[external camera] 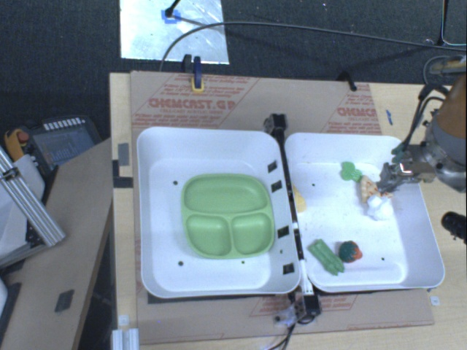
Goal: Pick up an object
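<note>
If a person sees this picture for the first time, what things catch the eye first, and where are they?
The pale green divided tray stands out most, lying in the middle of the left bin. In the right bin, small items are scattered: a green piece near the top, a green oblong item beside a red and green ball near the front. The end effector reaches in from the right, over a white and orange object.

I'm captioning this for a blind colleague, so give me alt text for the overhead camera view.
A grey robot arm reaches in from the right, its gripper low over a pale object in the right white bin, which also holds small green items. The left white bin holds a green divided tray.
</note>
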